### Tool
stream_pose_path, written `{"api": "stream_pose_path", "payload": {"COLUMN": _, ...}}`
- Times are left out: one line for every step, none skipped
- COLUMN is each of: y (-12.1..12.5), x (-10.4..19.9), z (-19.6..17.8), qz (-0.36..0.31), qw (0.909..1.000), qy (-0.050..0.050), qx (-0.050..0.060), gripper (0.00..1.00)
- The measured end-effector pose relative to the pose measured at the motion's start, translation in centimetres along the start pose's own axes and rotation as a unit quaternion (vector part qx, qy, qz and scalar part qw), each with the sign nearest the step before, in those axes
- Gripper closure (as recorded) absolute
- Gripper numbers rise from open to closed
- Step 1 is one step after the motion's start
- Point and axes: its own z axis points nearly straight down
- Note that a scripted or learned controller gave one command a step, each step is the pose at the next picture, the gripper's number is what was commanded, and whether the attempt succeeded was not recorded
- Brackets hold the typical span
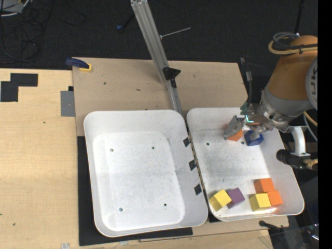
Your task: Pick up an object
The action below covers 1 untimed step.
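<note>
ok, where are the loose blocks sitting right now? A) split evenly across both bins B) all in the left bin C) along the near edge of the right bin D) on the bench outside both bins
C: the yellow cube, purple cube, second yellow cube and two orange cubes cluster along the near edge of the right white bin.

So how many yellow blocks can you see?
2, both near the front of the right bin: one yellow block touching the purple block, another beside the orange blocks. The arm could hide more.
</note>
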Motion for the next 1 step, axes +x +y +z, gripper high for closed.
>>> {"api": "stream_pose_path", "payload": {"y": 0.08, "x": -0.09, "z": -0.26, "qz": 0.001, "qw": 1.0, "qy": 0.0, "qx": -0.003, "gripper": 0.0}}
